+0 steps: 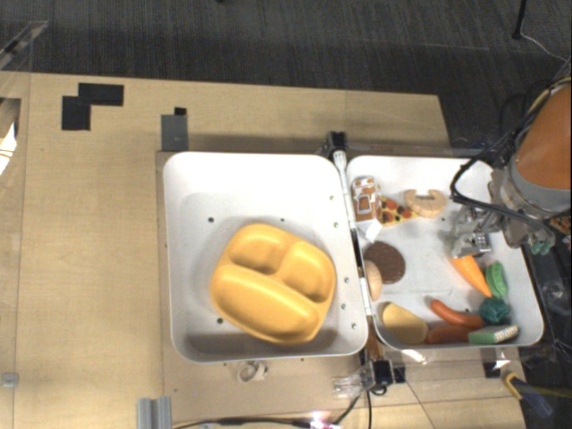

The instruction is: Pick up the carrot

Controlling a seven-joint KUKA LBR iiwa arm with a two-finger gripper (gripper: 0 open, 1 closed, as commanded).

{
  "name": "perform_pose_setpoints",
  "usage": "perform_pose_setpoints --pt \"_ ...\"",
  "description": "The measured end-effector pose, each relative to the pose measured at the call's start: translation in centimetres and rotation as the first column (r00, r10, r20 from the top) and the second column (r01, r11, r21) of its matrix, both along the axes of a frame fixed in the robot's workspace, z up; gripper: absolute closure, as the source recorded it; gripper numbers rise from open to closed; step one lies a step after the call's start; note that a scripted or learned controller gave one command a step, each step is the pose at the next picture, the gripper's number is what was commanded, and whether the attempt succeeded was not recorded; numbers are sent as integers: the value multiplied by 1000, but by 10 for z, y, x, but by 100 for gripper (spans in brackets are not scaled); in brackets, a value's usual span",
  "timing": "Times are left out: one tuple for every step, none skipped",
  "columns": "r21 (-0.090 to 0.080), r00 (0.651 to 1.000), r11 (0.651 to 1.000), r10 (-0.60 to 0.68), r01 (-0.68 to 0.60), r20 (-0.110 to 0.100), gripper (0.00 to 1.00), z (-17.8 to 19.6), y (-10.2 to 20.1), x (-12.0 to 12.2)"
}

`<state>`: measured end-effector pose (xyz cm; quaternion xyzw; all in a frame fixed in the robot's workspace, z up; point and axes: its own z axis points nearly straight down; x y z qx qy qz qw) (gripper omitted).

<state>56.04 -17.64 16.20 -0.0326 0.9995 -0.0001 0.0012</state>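
The arm (pixel 545 164) has a broad orange band above a grey, rounded wrist. A thin black cable (pixel 474 170) loops out from the wrist and curves back along its side. Below it sits the gripper (pixel 468 239), a small silvery metal block with dark fittings, its details too blurred to make out.

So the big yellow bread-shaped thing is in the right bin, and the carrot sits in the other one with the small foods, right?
Not quite. The camera view shows the big yellow bread-shaped thing in the left bin; the carrot lies in the right bin with the small foods.
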Motion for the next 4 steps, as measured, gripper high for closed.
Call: perform_pose_setpoints --pt "-4 998 998 59 -59 17 0 -71 -15 -7" --pt "-1 997 997 -71 71 19 0 -71 -27 -35" --pt "4 942 942 -335 335 14 0 -72 -27 34" --pt "4 944 944 -329 329 27 100 -58 -26 39"
